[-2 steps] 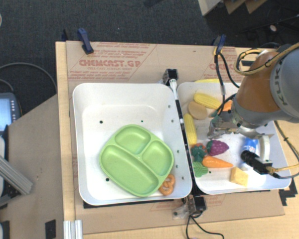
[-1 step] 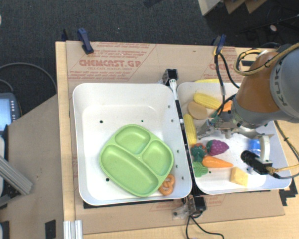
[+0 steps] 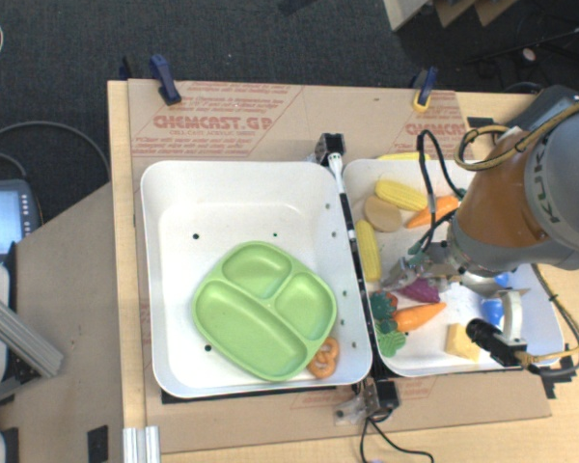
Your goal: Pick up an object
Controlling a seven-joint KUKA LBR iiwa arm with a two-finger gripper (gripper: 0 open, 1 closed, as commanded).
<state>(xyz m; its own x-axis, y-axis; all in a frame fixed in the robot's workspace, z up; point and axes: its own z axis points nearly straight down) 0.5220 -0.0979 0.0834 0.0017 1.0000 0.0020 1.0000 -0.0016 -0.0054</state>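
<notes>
The gripper [image 3: 427, 270] is low in the right bin [image 3: 550, 328] over a purple toy [image 3: 420, 290], its grasp state impossible to tell, so nothing looks lifted yet.

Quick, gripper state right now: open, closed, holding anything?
Gripper: cannot be told; it is low in the right bin among the toy food.

Grey arm [image 3: 550, 181] reaching in from the right, orange-banded wrist, hand [image 3: 420, 270] pointing down

You had a green plate [image 3: 261, 309], white bins [image 3: 174, 210], yellow corn [image 3: 399, 195], orange carrot [image 3: 421, 315], purple item [image 3: 423, 290].
</notes>
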